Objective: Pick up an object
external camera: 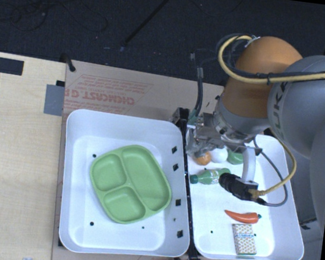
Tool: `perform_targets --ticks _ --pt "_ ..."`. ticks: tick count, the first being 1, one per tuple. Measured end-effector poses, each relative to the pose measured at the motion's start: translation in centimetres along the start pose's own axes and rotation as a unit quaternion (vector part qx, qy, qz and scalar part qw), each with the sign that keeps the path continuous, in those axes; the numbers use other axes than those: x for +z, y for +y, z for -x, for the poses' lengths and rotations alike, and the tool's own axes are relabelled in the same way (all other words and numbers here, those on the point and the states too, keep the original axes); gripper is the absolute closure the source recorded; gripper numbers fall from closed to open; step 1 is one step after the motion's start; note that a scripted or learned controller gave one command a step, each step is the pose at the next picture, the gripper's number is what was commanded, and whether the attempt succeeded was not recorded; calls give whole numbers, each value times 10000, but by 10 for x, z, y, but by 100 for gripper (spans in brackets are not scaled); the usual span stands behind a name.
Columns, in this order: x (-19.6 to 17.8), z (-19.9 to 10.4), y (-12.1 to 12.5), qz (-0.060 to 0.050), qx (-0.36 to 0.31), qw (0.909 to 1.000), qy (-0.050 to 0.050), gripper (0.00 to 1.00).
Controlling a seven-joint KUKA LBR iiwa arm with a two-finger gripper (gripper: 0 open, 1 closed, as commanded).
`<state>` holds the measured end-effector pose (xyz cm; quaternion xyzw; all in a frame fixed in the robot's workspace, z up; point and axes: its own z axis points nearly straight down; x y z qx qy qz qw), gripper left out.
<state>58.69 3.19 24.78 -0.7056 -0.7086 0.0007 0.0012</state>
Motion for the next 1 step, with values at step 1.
perform_targets --ticks 1 --pt "1 -42 25 6 -1 10000 1 100"
